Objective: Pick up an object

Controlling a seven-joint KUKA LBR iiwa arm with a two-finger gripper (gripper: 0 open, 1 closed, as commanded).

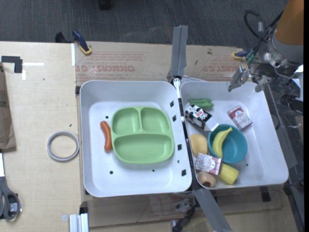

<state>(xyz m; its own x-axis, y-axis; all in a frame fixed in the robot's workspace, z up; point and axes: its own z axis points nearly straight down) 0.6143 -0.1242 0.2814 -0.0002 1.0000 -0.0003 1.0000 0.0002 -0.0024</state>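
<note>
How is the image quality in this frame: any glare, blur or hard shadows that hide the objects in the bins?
Camera view: lighting is even and soft, with faint shadows under the green tray and blue bowl; the white bins are bright but not blown out; objects look reasonably sharp, while the gripper at the upper right looks slightly soft, its details hard to read.

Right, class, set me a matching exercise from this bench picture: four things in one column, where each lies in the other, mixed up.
Things:
1. green divided plate
2. banana
3. orange sausage
4. grey ring

Places:
A. in the blue bowl
B. on the bench, outside the bins
C. middle of the left bin
D. left bin, beside the plate

Pairs: 1-C, 2-A, 3-D, 4-B
</note>
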